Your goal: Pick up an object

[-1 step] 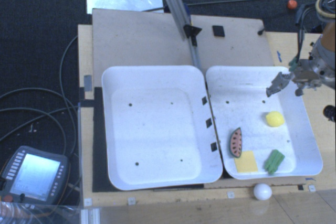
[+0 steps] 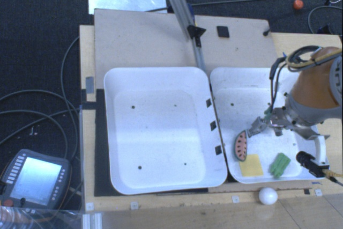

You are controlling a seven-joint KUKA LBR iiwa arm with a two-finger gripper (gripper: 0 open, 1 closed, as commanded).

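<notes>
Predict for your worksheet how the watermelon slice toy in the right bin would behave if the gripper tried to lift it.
The watermelon slice toy lies flat and looks thin, so fingers may struggle to get under its edge. It looks rigid, probably holding its shape. Its curved rind might let it slide or pivot if nudged.

Smooth glossy white plastic bins (image 2: 161, 78), matt cardboard backing (image 2: 139, 35).

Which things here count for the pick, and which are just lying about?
For the pick:
- watermelon slice
- yellow square block
- green piece
- right bin
- gripper

Lying about:
- left bin
- white ball on the bench edge
- orange ball on the floor
- teach pendant
</notes>
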